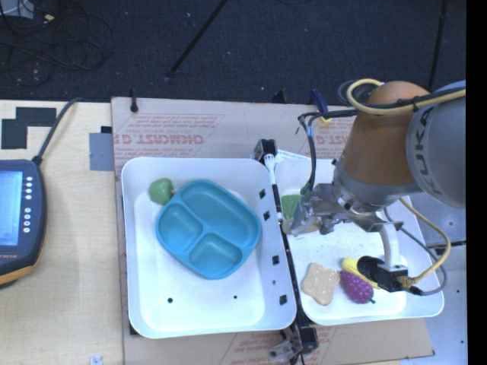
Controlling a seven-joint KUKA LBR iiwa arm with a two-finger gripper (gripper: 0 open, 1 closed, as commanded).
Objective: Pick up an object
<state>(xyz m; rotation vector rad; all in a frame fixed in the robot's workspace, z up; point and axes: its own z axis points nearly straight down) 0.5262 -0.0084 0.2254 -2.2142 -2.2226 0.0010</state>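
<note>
Arm: the grey arm with the orange band (384, 139) is reaching in from three o'clock and leaning over the upper half of the right-hand shallow white bin (426, 304), probably because that bin is carrying most of the loose pieces.

Gripper: the gripper (308, 217) is hanging low at the right bin's nine o'clock edge, just beside the divider between the bins. I cannot tell whether it is open or closed, and nothing is showing as caught in it.

Nearest candidate: a small pale green block (290, 204) is sitting at the gripper's ten o'clock, close against it; I am judging this the likeliest target, though contact is unclear.

Other pickable pieces: a beige toast-shaped slice (319, 283), a purple grape-like lump (354, 287) and a yellow banana-shaped toy (352, 266) are lying together towards the right bin's six o'clock, well clear of the gripper.

Left bin: the left white bin (148, 310) is holding a blue three-compartment plastic plate (208, 227), tilted, with a round green ball (160, 191) touching its ten o'clock rim.

Tabletop: the bins are resting on a cardboard sheet (190, 131) over the wooden tabletop (61, 303).

Progress: the pick is looking not yet done.
</note>
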